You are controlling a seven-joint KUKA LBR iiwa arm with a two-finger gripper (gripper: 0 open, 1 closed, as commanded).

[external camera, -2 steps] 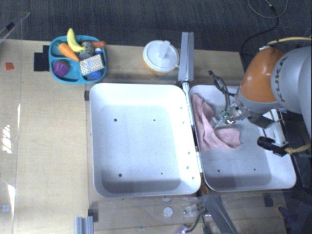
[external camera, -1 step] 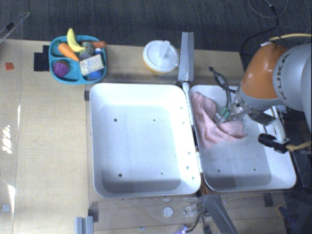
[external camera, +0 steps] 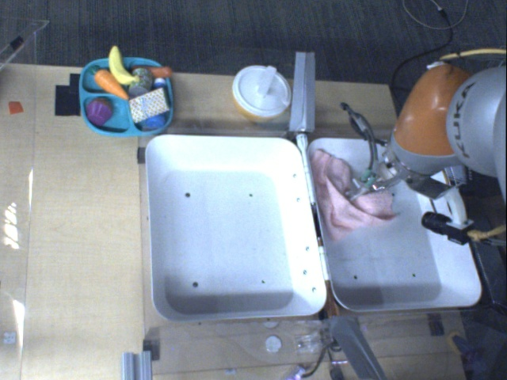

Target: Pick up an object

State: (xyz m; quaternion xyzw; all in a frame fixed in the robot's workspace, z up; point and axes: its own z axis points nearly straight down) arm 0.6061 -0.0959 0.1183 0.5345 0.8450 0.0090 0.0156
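A crumpled pink cloth (external camera: 342, 195) lies in the right bin (external camera: 412, 275), against its left wall near the back. My gripper (external camera: 369, 182) is down at the cloth's right side, its dark fingers pressed into the folds. The grey arm with its orange band (external camera: 428, 121) comes in from the right above the bin's back corner. Part of the cloth bunches up around the fingertips, and the fabric hides how the fingers stand.
The left bin (external camera: 230, 228) sits beside the right one, with a metal divider (external camera: 303, 93) behind their shared edge. A blue tray (external camera: 127, 97) of toy food and a white lidded container (external camera: 261, 92) stand at the back of the bench. Cables hang near the arm.
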